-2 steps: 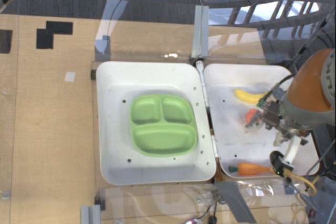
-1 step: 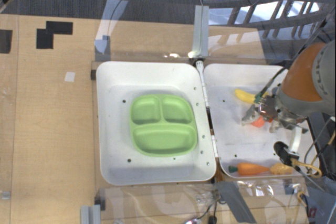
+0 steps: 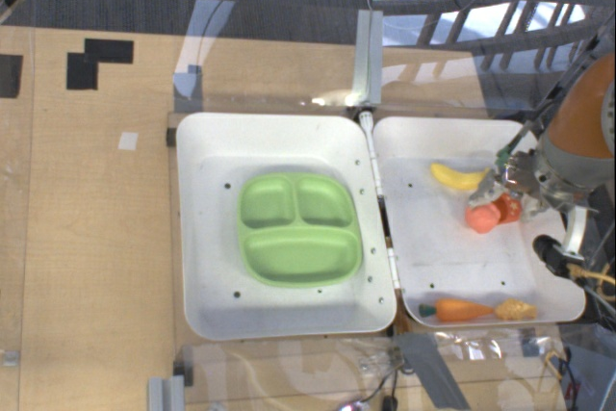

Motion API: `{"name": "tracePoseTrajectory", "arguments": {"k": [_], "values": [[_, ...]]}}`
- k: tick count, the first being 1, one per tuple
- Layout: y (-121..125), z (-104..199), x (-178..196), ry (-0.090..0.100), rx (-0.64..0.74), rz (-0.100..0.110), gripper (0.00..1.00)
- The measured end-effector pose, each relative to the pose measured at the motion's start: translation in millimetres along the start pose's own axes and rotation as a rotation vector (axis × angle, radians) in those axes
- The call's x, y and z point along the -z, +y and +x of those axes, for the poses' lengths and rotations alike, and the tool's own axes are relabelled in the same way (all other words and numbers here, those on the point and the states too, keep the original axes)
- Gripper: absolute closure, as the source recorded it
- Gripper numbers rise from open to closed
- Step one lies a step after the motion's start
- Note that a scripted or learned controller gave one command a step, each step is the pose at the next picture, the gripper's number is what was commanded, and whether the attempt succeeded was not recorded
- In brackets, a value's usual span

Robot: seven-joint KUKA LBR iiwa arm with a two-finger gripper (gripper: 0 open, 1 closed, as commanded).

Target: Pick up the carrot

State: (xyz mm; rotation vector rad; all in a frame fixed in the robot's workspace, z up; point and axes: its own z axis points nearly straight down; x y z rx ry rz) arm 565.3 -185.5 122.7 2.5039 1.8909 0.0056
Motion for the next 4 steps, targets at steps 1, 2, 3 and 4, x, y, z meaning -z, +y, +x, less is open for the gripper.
{"name": "tracePoseTrajectory", "arguments": {"k": [1,2,3,4], "values": [[29,20,31,0.000,-0.067,0.001,0.00],[-37,30,-2,0.001,0.211,0.003,0.00],[-55,-15,36,0.000,0.162,0.001,0.00],[-48,-8,-33,0.002,-0.281,-0.005,0.00]]}}
